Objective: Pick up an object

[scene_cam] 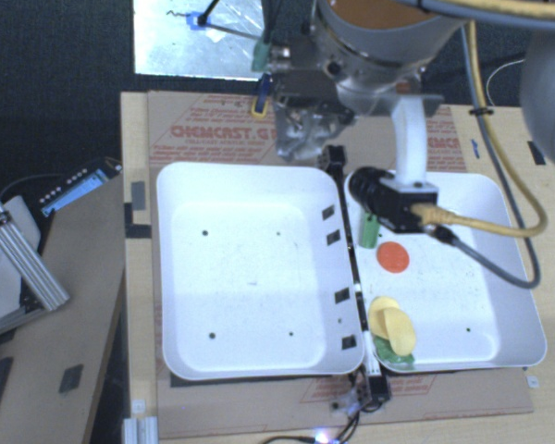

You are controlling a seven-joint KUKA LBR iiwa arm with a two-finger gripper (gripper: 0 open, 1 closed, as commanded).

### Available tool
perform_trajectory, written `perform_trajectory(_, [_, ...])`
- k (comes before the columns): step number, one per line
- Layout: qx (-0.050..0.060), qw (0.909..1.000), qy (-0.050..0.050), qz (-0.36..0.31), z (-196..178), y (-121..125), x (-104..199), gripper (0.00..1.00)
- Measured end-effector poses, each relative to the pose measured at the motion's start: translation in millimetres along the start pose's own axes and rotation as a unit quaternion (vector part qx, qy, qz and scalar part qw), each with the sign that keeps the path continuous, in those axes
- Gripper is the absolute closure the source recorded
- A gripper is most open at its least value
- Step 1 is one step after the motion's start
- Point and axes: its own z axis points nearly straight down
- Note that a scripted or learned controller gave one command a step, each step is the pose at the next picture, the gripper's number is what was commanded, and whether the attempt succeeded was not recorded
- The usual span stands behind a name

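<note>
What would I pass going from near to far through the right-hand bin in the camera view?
yellow piece → orange disc → small green piece

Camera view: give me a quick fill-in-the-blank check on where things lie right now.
The disc is ____. It and the yellow piece lie in the ____ bin. The gripper hangs at the bins' ____ edge.
Missing words: orange; right; far.
</note>
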Motion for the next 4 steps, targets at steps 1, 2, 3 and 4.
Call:
perform_trajectory(1, [0.000,1.0000,0.000,0.001,0,-9,14,1.00])
perform_trajectory(2, [-0.002,1.0000,0.000,0.003,0,35,12,1.00])
perform_trajectory(3, [-0.002,1.0000,-0.001,0.004,1,114,11,1.00])
perform_trajectory(4, [-0.003,1.0000,0.000,0.003,-1,175,11,1.00])
